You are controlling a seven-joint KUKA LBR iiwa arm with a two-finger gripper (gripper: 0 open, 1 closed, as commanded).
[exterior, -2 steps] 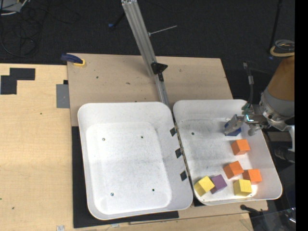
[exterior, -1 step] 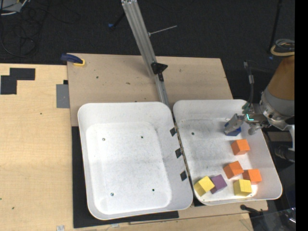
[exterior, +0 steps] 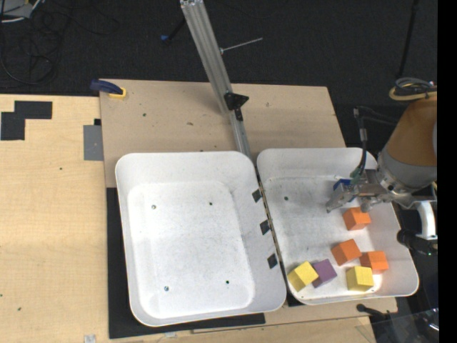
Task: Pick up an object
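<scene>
Hovering: pincer | orange cube (matte, blocky) just beside, right bin

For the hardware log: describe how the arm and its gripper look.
The arm enters from the right as a rounded body with an orange band above a grey wrist section. The gripper is a small grey metal assembly with thin fingers and a blue part near its tip. A dark cable runs upward beside it. No markings are legible.
</scene>
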